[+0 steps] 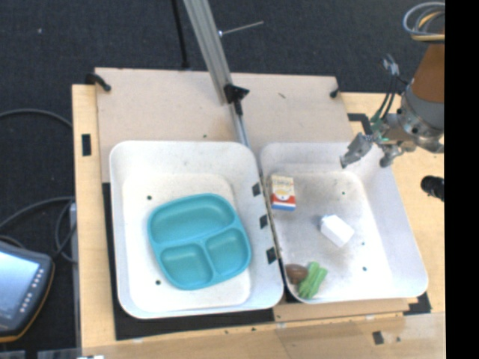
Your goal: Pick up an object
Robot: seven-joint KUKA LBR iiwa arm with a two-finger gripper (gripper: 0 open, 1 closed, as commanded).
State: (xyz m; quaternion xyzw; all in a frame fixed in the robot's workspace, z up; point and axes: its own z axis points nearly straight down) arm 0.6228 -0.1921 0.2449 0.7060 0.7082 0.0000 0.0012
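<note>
- Below my gripper point(370, 152), open and holding nothing, lie four objects: one carton point(282, 192), one white block point(337, 229), one green piece point(313, 280), one brown lump point(296, 273)
- Far left: one teal tray point(197, 239)

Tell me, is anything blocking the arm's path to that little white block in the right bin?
Nothing visible. The gripper hangs over the right bin's upper edge, and bare bin floor lies between it and the white block.
</note>
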